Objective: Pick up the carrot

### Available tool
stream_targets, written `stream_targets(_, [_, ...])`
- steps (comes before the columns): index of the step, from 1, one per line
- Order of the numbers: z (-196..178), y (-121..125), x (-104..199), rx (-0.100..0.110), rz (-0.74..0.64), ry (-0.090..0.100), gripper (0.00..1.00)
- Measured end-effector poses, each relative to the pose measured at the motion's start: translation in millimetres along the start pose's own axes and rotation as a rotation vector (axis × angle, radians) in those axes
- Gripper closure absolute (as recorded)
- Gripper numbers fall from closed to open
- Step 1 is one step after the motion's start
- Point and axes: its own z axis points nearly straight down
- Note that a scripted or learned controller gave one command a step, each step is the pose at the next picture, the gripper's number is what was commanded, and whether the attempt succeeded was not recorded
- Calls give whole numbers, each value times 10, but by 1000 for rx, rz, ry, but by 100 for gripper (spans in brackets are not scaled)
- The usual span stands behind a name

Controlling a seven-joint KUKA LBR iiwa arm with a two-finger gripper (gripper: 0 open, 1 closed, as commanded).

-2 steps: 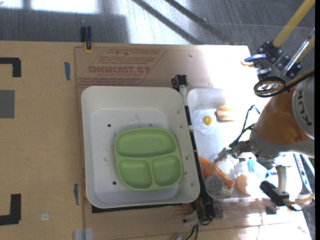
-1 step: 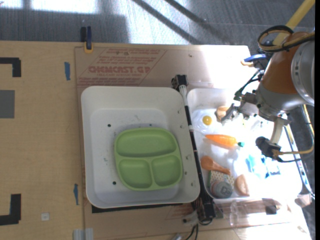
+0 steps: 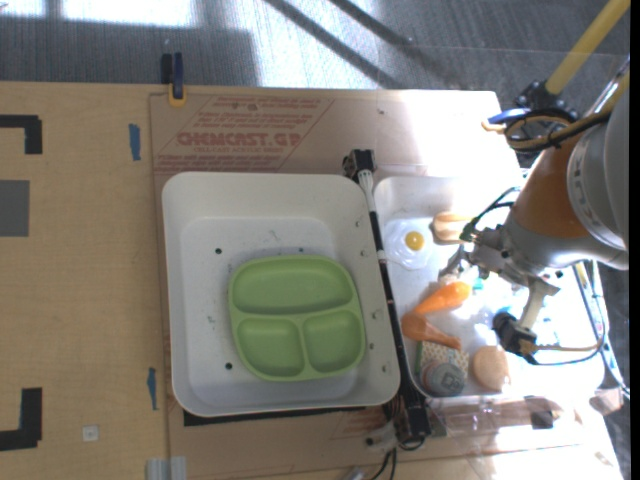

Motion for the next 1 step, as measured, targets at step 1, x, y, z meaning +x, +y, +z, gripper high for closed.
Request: stream_targets(1, [66,-340,77,-11,-29,-2,0])
